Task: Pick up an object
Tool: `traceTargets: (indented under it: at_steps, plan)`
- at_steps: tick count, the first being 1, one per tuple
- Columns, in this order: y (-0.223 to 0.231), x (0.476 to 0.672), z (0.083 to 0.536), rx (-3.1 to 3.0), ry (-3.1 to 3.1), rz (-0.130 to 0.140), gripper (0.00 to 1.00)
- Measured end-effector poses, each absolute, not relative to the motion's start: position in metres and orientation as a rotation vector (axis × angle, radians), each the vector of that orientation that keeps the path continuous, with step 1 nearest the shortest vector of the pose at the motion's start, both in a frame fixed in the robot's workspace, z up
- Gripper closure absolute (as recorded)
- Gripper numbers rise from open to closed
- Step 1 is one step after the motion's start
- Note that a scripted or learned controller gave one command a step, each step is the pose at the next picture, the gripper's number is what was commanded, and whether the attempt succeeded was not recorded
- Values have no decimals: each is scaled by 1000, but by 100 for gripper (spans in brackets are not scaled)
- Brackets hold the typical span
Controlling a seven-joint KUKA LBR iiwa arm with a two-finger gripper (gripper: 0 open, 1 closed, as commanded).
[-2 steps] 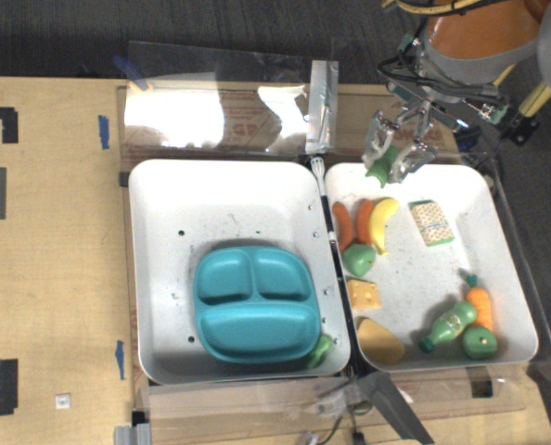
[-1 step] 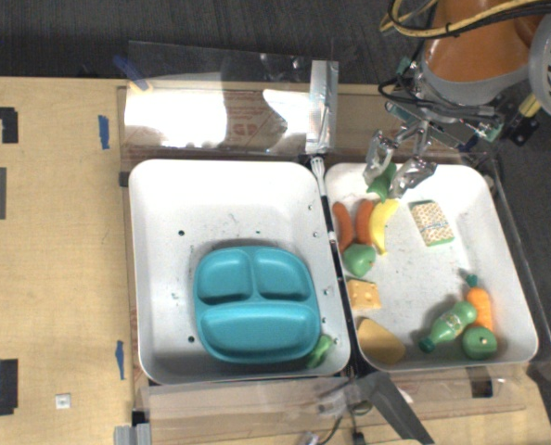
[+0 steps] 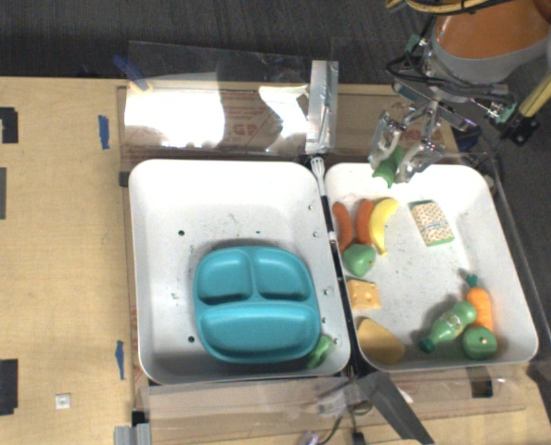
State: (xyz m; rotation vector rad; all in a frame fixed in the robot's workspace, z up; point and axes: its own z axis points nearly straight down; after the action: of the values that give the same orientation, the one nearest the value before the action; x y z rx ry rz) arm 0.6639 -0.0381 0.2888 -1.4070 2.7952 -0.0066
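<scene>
My fingers hang above the far edge of the right shallow white bin, near its top rim. There is a small green thing right at their tips, and it looks like it sits between them, so I think I am holding it, but it is small and a bit blurry, so I am not fully sure. I cannot tell what kind of toy it is. Just below it, toward the near side of the bin, lie a curved yellow toy banana and two orange toy carrots, side by side, with their long sides running from far to near. A round green toy fruit sits just past them. A little patterned square card lies to the side, near the middle of the bin. At the near corner there is a pile: an orange toy carrot with a green top, a green toy bottle shape and a green toy apple. The left white bin holds a teal plastic tray with three sections. If the green thing really is in my grip, the next move is just to go straight up and keep squeezing. If it slips, the banana is the nearest thing under me.
</scene>
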Motion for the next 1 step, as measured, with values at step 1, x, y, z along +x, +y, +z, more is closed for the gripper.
traceTargets:
  at_steps: [1]
  plan:
    - [-43,667,225,-1473,2773,6,100]
